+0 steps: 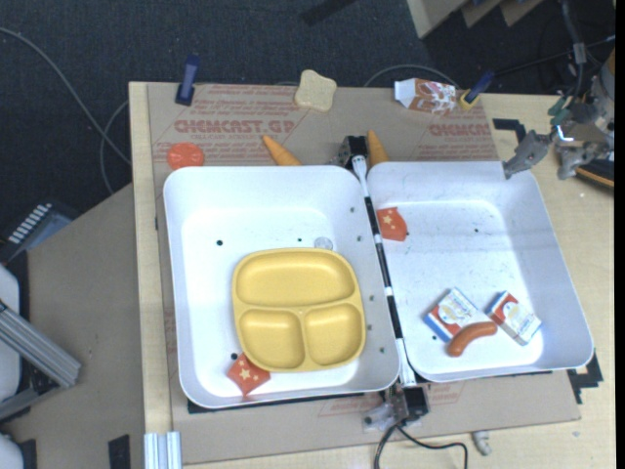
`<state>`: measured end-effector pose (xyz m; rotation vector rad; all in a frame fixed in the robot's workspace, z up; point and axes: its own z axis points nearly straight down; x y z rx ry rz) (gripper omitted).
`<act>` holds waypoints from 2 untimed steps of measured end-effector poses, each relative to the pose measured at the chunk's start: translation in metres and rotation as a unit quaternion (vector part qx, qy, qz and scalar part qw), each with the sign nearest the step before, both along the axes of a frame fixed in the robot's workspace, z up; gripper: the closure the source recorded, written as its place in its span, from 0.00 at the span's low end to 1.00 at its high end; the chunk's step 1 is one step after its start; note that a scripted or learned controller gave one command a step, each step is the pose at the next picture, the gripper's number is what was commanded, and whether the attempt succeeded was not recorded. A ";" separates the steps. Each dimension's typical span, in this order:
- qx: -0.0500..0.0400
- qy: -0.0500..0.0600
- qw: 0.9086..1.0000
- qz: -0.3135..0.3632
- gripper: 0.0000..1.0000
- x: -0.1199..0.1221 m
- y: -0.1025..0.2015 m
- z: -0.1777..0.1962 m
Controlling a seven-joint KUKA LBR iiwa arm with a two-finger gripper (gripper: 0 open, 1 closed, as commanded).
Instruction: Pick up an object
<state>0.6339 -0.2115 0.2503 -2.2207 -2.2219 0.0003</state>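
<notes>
Camera view, lower part of the frame first: the left bin (186, 291) holds a yellow divided plate (298, 308) lying flat near its front, with a small red-and-orange packet (248, 374) tucked at the plate's lower left corner. In the lower right of the right bin (547, 223) a toy sausage (473, 337) lies between two small cartons (450, 314), touching or nearly touching both, so that cluster looks awkward to close on cleanly. Higher up, a red packet (392, 224) sits alone by the divider between the bins, probably the easiest target. At the upper right edge of the frame the gripper (532, 151) sits beyond the right bin's far corner, holding nothing; how far it is open cannot be told. Every candidate lies well apart from it, below and to its left.
</notes>
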 end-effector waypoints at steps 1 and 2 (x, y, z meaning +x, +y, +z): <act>0.002 0.001 1.000 0.001 0.00 0.024 0.130 -0.046; 0.000 0.000 1.000 0.000 0.00 0.032 0.118 -0.166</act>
